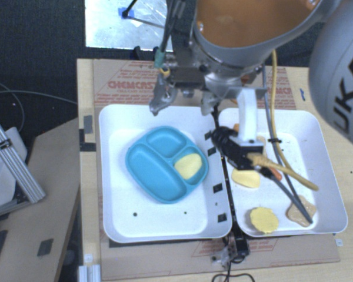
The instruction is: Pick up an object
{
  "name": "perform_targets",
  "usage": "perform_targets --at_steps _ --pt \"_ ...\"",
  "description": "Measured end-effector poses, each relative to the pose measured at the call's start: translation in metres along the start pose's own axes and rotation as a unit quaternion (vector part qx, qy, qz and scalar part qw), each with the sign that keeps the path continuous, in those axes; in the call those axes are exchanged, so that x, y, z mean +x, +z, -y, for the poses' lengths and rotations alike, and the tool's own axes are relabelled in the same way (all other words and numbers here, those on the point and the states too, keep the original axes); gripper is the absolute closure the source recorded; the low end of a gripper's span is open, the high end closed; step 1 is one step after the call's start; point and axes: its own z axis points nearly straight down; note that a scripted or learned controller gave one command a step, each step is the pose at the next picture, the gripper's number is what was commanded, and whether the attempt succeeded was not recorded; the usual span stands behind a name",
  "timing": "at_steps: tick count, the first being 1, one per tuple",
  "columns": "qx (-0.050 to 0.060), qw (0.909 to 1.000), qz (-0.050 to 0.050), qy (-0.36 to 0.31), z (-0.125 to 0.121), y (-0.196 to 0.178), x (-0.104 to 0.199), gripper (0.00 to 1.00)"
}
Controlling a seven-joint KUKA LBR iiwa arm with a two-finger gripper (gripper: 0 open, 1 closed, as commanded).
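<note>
My gripper [182,103] hangs over the back edge of the left bin [115,175]. It is open, its two grey fingertips [158,102] are spread apart, and nothing is between them. Just in front of and below it a blue divided plate [159,166] lies in the left bin, with a pale yellow piece [189,166] in its right compartment. In the right bin [326,157] lie a yellow lump [246,178], a round yellow disc [263,220], a tan piece [301,210] and a small orange piece [272,170].
The arm's big orange and grey body covers the top right of the view and the back of the right bin. The two bins meet along a black-clipped divider [223,181]. Cardboard [123,78] lies under both bins. A metal frame [12,163] stands at the left.
</note>
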Motion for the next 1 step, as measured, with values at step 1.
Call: perform_targets --at_steps 1 --pt "0.013 0.9999 0.006 0.002 0.004 0.1306 0.0103 0.0"
